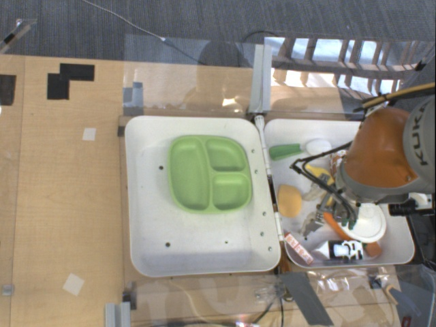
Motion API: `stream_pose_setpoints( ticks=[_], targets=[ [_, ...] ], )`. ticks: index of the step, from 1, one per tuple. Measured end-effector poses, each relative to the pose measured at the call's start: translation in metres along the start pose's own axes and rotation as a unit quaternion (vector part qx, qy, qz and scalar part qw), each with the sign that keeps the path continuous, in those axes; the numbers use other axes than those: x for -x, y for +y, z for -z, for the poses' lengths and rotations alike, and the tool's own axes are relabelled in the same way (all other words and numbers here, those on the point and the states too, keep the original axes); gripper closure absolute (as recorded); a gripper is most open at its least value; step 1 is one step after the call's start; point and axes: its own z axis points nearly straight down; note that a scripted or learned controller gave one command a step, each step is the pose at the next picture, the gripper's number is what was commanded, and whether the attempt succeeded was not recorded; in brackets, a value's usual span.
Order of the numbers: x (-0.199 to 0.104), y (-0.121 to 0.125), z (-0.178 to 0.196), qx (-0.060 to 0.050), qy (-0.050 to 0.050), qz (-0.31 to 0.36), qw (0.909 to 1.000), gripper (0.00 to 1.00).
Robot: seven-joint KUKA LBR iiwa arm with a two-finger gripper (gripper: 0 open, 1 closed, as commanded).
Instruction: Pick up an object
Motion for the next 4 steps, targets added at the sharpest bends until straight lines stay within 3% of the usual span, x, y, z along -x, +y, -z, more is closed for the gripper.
stream_pose_setpoints(
  ticks=[1, 2, 3, 4],
  targets=[
    [0.076, -0.004, -0.003, -0.002, 0.002, -0.020, 0.9998, 0.00],
    [0.025, 0.011, -0.001, -0.002, 0.000, -0.085, 0.9964, 0.00],
    [-0.009, -0.031, 0.000, -0.002, -0.001, -0.109, 0.9940, 0.00],
    [-0.002, -0.029, 0.014, 0.000, -0.012, -0.107, 0.9942, 1.00]
  ],
)
